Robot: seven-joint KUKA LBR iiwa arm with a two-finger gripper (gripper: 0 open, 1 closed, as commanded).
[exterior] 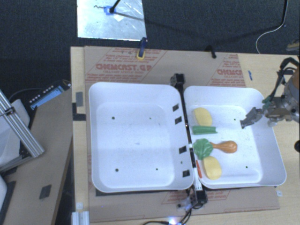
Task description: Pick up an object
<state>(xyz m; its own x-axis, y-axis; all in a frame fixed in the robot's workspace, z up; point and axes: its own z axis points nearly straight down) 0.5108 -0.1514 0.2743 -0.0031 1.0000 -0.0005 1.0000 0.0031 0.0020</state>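
Gripper point(247, 122) hanging over right bin point(267, 139) near its right edge, fingers hard to read, can't tell if released or clenched. Toys crowding the divider side: yellow pieces point(203, 116) point(212, 167), green leaf point(202, 147), orange pear point(226, 147). Loads of open floor sitting in left bin point(136, 135).

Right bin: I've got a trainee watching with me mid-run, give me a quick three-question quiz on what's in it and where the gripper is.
1. True or false: the gripper holds the orange gourd-shaped toy.
2. Which bin holds all the objects? A) left bin B) right bin
3. Fill in: the green strip lies just below the upper ____ piece.

Key:
1. False; the gripper is over the right bin's right side, apart from the toy.
2. B.
3. Yellow.
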